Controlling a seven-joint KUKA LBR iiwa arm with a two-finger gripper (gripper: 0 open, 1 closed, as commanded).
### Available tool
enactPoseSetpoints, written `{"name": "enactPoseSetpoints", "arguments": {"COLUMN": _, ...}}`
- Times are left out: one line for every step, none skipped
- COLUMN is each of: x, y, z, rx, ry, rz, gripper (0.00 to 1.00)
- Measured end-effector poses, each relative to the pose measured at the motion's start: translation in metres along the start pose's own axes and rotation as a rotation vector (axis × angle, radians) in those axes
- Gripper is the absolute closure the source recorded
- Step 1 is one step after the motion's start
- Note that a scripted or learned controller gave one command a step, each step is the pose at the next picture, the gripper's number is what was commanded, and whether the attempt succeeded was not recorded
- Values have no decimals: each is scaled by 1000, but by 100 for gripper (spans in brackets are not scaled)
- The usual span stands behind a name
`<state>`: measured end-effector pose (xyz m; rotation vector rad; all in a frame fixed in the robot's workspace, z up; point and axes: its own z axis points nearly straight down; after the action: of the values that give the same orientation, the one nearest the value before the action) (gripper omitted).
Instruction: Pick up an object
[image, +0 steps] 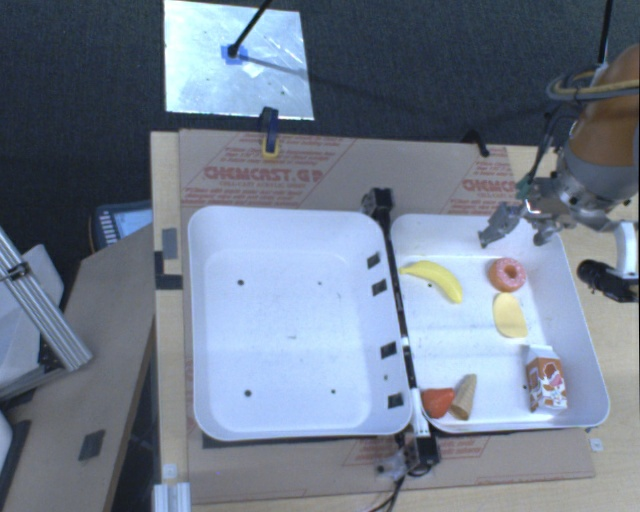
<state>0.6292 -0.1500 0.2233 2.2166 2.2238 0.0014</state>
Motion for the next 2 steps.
{"name": "enactPoseSetpoints", "arguments": {"x": -55, "y": 28, "z": 124, "rx": 4, "ry": -1, "rz": 5, "gripper": 0}}
{"name": "enactPoseSetpoints", "arguments": {"x": -52, "y": 30, "z": 117, "rx": 0, "ry": -1, "rz": 1, "gripper": 0}}
